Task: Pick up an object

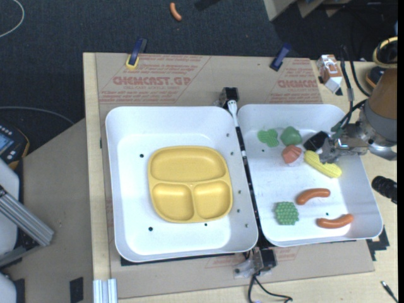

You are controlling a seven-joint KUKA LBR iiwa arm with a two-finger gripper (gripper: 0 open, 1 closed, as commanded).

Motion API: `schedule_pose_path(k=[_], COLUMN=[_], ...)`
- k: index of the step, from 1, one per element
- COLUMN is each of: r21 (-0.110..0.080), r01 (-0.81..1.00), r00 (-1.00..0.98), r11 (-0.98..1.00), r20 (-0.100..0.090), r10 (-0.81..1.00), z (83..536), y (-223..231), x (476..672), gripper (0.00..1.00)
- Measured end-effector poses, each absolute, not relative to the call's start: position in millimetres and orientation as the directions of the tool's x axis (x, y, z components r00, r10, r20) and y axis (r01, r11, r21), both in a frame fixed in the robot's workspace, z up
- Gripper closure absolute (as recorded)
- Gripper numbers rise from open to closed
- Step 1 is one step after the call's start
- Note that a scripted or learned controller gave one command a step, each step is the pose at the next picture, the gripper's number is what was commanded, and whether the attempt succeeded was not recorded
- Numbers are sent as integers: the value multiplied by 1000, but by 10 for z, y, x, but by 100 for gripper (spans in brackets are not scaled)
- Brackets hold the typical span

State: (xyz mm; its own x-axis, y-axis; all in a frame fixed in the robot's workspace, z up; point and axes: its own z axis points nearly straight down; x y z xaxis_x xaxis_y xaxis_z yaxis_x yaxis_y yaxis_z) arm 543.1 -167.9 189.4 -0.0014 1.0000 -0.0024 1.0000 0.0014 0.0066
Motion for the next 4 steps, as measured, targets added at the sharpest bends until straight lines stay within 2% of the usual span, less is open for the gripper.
schedule_pose_path(k=[1, 2, 3, 4], r21=[6, 4, 0, -3], r01=[1000, 1000, 1000, 1000], r00=[-1, -6, -7, -5], r11=[2, 6, 7, 5], r20=[-3, 1, 3, 3], r10=[1000, 1000, 1000, 1000], z=[2272, 2297, 2382, 2278], y=[-1680, -1168, -616, -152], x=[5443, 5529, 5476, 5480], gripper=[100, 100, 100, 100])
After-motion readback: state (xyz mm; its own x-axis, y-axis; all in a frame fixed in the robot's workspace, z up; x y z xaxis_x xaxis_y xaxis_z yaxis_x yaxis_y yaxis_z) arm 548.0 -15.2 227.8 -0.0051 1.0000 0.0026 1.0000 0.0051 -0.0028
